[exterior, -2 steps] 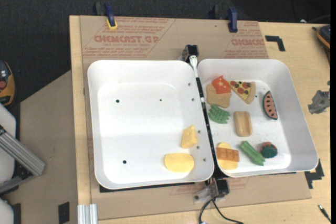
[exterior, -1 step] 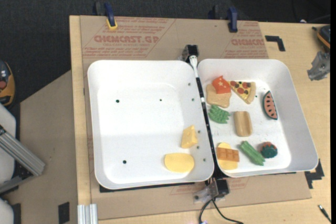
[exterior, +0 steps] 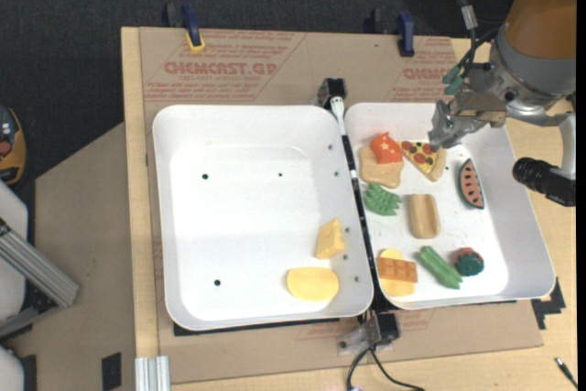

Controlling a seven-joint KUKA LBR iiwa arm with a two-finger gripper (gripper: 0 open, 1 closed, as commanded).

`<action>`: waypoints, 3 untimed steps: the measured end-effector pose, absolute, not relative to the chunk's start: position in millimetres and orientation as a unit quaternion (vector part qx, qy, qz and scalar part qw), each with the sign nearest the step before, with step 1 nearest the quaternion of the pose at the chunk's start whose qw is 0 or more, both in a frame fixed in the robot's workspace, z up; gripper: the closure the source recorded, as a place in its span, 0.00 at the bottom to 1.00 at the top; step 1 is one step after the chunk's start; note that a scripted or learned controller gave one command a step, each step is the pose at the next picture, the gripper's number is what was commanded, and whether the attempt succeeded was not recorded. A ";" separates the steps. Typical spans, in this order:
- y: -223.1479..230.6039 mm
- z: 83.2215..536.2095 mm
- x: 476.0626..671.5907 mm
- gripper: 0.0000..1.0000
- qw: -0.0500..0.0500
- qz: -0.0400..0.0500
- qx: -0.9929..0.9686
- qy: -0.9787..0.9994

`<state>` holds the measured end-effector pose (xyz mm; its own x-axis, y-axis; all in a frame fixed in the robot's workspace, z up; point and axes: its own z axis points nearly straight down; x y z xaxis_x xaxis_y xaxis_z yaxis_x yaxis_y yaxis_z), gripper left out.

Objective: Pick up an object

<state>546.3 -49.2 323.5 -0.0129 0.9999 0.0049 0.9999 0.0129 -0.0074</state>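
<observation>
My gripper point(exterior: 441, 135) hangs over the far part of the right bin point(exterior: 522, 224), just above the pizza slice point(exterior: 422, 157). Beside that slice lie a red-and-orange strawberry piece point(exterior: 385, 147) on a tan bread slice point(exterior: 379, 169), a green leafy piece point(exterior: 382, 199), a hot dog bun point(exterior: 422, 215) and a watermelon slice point(exterior: 469, 184). Nearer the front edge sit a waffle on a yellow disc point(exterior: 397, 271), a green pod point(exterior: 439, 267) and a red-and-teal piece point(exterior: 469, 262). The left bin point(exterior: 238, 188) holds a cheese wedge point(exterior: 330, 239) and a yellow oval point(exterior: 311, 284).
Both bins rest on a cardboard sheet point(exterior: 229, 59) held by two blue clamps point(exterior: 192, 25) at the back. A black fitting point(exterior: 331, 92) sits at the far end of the seam between the bins. A black cylinder point(exterior: 548, 179) juts in at the right.
</observation>
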 end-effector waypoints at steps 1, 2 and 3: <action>65.3 448.2 577.9 1.00 -0.004 -0.008 -0.702 -0.713; 68.5 541.0 624.8 1.00 -0.005 -0.005 -0.706 -0.708; 68.6 546.7 623.8 1.00 -0.003 -0.002 -0.706 -0.708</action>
